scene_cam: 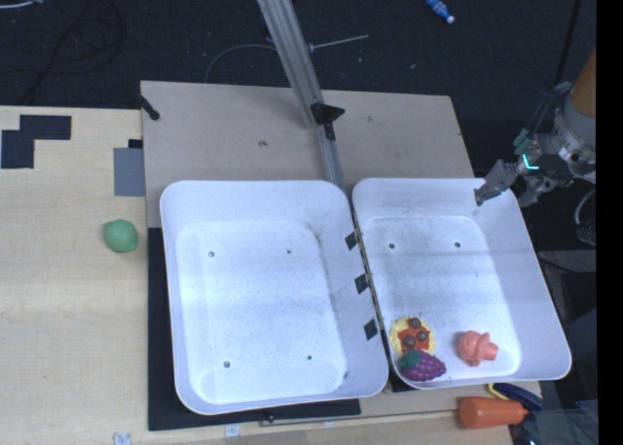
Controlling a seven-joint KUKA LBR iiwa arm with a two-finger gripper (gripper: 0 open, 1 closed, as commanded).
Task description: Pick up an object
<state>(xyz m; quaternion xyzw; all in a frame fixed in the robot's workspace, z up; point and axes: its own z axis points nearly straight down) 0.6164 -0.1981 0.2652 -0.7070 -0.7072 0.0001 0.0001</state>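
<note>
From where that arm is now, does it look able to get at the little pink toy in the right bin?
Probably yes. The pincer hangs at the right bin's far corner, and the pink toy lies uncovered near the front edge, apart from the purple grapes, with bare bin floor between.

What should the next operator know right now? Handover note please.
Gripper: at the right bin's far right corner, above the rim, nothing seen between its fingers.
Right bin holds a yellow-and-purple toy cluster and a pink toy, both at the near end, apart from each other.
Left bin: bare white floor.
Outside the bins: green ball on the bench to the left, orange object just past the right bin's near edge.
Done: nothing picked yet.
Left: move down to the near end of the right bin, grasp one toy, lift.
</note>
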